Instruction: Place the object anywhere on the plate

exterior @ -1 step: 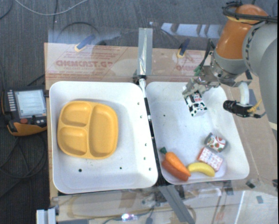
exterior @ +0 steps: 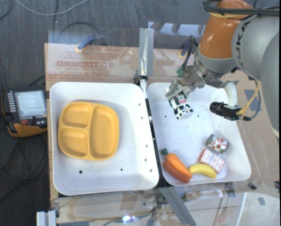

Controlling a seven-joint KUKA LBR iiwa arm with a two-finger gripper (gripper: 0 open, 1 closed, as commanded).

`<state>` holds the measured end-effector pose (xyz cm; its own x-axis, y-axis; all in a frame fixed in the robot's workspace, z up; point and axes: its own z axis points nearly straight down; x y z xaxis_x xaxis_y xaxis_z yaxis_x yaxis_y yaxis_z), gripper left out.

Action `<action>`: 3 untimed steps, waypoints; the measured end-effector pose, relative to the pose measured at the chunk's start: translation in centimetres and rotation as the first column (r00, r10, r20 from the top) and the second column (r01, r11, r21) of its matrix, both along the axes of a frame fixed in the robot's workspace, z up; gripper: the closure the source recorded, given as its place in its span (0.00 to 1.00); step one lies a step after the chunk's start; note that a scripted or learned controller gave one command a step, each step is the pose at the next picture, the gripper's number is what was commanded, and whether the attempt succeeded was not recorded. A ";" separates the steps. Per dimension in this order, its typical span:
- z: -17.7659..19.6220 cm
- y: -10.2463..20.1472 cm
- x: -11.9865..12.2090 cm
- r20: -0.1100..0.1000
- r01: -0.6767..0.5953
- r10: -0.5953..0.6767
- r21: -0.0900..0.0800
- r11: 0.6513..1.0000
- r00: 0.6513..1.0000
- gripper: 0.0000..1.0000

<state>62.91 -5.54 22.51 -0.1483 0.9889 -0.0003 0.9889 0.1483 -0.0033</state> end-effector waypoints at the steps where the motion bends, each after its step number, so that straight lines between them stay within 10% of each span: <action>1: -4.3 10.7 1.7 -0.001 -0.078 0.078 0.001 0.997 0.997 1.00; 3: -8.9 26.8 -4.1 -0.002 -0.085 0.085 -0.002 0.996 0.996 1.00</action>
<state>58.82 21.24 13.65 -0.2315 0.9728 -0.0017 0.9728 0.2315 -0.0053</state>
